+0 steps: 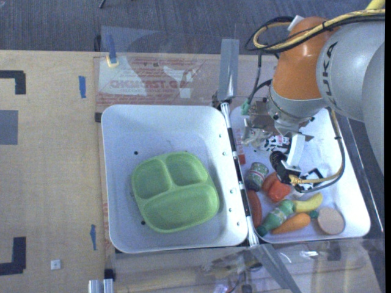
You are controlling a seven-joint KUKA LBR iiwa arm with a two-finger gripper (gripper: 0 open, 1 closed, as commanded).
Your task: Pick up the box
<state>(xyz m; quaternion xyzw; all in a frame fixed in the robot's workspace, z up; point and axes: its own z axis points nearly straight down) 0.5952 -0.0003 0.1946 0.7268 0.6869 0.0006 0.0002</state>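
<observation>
My gripper hangs below the orange-banded wrist, low over the back left part of the right bin. Just to its right lies a small white box with black spots, partly hidden under the wrist. I cannot tell whether the gripper touches the box. The arm covers the back of this bin.
In the right bin lie a can, a red pepper, a sausage, a green bottle, a carrot, a banana and a round biscuit. The left bin holds a green divided tray.
</observation>
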